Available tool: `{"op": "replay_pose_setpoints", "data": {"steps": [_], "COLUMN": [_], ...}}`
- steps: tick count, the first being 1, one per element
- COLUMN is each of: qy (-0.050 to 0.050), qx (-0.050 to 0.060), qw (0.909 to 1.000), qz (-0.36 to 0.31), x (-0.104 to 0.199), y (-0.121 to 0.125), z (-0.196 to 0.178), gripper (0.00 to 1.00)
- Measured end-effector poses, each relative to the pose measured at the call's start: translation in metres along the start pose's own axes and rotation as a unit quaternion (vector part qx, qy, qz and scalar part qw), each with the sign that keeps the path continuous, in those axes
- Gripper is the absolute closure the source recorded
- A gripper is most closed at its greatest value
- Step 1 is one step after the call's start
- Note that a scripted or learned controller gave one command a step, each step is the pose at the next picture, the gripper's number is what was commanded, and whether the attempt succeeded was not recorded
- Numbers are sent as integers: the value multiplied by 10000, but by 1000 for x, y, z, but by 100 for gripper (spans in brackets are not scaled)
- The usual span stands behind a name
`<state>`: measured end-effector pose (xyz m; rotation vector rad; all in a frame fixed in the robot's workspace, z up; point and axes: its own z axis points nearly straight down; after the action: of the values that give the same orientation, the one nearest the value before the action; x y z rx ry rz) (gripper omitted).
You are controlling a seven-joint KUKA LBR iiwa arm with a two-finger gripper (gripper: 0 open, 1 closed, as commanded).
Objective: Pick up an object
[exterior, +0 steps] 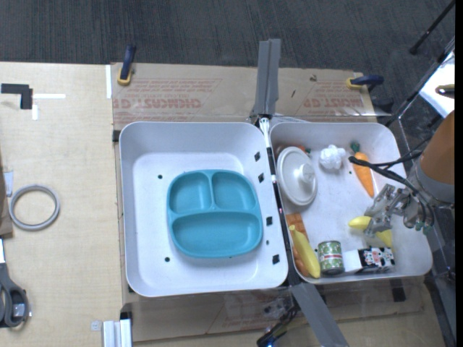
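Note:
My gripper (377,219) hangs low over the right side of the right bin (405,157), reaching in from the right. Just left of its tip lies a small yellow object (358,223), and another yellow piece (385,238) sits just below it; whether either is touched I cannot tell. Nearby lie an orange carrot (364,177), a white crumpled object (331,157), a white round lid (297,176), a green can (330,256), a black-and-white box (375,259) and a yellow-orange toy (303,250).
The left bin (145,194) holds a blue divided plate (215,213). A grey tape ring (32,206) and scissors (13,302) lie on the bench to the left. A black cable (383,166) crosses above the carrot.

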<state>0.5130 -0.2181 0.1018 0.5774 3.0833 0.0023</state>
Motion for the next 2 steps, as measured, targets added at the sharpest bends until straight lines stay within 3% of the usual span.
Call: {"op": "replay_pose_setpoints", "data": {"steps": [1, 2], "qy": [1, -2], "qx": [-2, 5], "qw": [10000, 9994], "qz": [-1, -339], "x": [0, -51], "y": [0, 56], "z": [0, 10], "gripper": [0, 0]}}
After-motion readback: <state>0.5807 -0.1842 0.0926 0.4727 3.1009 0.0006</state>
